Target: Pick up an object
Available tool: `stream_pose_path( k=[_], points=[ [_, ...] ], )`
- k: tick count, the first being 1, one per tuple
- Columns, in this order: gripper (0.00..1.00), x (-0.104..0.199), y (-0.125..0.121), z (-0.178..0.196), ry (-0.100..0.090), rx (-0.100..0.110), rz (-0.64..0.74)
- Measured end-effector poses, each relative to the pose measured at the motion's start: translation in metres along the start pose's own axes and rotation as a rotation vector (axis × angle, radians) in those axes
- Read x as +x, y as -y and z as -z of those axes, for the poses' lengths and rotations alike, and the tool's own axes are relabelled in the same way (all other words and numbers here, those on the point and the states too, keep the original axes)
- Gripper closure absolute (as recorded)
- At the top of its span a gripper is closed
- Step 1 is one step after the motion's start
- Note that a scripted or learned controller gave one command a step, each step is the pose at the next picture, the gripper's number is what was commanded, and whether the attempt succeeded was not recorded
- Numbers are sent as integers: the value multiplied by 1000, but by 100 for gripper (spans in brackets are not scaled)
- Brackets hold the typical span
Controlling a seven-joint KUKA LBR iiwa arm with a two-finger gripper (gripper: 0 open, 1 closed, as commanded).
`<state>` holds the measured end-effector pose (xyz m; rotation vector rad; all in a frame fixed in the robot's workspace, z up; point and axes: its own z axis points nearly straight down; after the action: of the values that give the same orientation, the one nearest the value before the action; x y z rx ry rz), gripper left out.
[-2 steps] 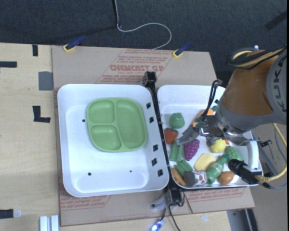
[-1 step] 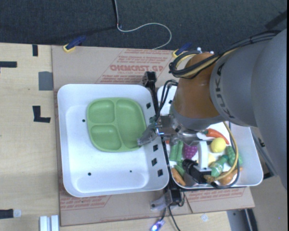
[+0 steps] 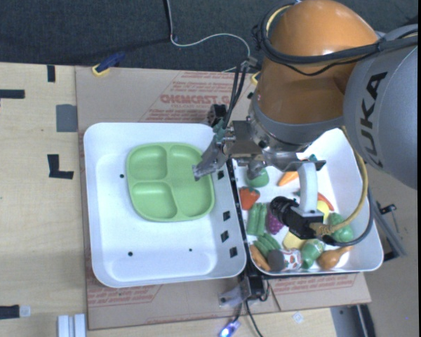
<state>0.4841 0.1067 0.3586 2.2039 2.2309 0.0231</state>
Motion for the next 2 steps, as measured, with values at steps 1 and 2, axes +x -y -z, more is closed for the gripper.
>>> stream_pose_path(
  k=[1, 2],
  points=[
    [0, 46, -3, 146, 0, -2, -5],
    [100, 45, -2, 147, 8, 16, -7]
  ],
)
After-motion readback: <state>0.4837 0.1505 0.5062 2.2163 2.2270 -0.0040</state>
